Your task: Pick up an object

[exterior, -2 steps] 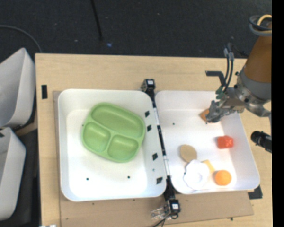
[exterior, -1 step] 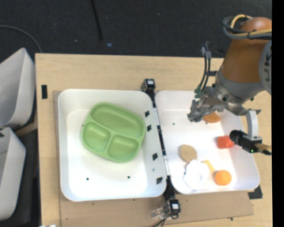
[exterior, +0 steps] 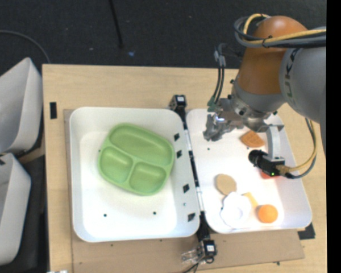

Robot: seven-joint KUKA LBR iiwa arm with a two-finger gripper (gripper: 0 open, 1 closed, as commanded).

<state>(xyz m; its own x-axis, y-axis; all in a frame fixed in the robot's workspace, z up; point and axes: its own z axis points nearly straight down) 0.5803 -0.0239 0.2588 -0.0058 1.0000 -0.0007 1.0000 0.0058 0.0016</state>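
My gripper (exterior: 213,128) hangs over the upper left part of the right bin (exterior: 290,218), pointing down, with nothing visibly held. Below it lie a tan oval piece (exterior: 225,183), a white round lid-like object (exterior: 235,209) with a small yellow stick beside it, and an orange ball (exterior: 267,213). An orange wedge-shaped piece (exterior: 252,139) lies just right of the gripper, partly under the wrist.
A green divided plate (exterior: 136,158) lies tilted in the left bin (exterior: 79,209). A black device with a red light (exterior: 265,164) and its cable hang from the arm over the right bin. White containers (exterior: 11,112) stand at the far left.
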